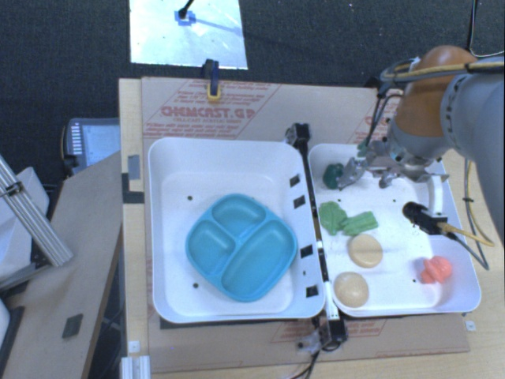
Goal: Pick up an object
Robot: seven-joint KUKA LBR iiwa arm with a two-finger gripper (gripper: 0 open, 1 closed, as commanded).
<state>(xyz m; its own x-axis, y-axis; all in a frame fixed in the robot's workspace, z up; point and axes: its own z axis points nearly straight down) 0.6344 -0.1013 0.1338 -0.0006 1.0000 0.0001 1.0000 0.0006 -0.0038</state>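
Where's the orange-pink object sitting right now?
The orange-pink object lies in the right bin, near its front right corner, right of the two tan rounds.

Even, bright overhead light fills the scene, and both white bins (229, 152) look nearly washed out, with only faint, soft shadows under their contents. A reflective sheet (187, 22) at the top glares pale blue-white. Focus is slightly soft overall, with coarse, grainy detail.

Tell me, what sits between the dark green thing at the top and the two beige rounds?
A light green piece lies between the dark green object and the beige rounds, in the camera view.
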